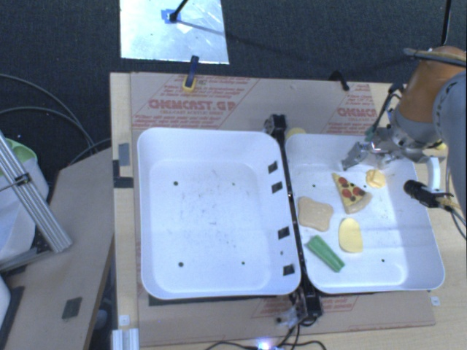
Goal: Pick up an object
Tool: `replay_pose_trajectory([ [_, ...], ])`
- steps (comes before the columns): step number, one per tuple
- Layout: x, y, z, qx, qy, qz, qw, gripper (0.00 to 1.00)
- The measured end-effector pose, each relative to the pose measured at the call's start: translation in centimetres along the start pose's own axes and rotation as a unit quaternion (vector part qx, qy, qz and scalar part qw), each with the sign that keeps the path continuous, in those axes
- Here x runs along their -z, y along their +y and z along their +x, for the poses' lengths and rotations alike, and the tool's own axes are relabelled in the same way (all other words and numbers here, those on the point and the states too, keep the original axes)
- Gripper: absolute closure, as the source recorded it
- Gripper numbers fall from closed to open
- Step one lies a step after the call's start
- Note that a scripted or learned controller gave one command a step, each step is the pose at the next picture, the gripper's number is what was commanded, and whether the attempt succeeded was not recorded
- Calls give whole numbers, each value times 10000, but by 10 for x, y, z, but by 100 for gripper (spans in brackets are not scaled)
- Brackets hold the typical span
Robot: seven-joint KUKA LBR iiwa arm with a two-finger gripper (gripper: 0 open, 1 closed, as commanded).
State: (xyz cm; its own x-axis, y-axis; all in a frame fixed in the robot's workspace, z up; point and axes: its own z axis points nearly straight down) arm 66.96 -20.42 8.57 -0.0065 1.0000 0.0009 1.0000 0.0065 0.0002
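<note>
Grey KUKA arm with an orange band and a metal two-finger gripper

The rounded grey arm casing (454, 104) sits at the right edge of the camera view, smooth and matte, with a broad orange band (430, 79) wrapped around it above the wrist. Below the band the wrist narrows into a paler grey collar. The silver-grey metal two-finger gripper (357, 155) is angular and built of small bright plates, with dark joints between them. Thin black cables (384, 115) run along the wrist beside the collar. A black, rod-like part (422, 193) juts out lower down beneath the arm.
</note>
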Motion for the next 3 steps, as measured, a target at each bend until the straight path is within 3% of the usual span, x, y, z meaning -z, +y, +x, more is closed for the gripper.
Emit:
replay_pose_trajectory([
  [3,0,0,0,-16,5,-3,10000,0],
])
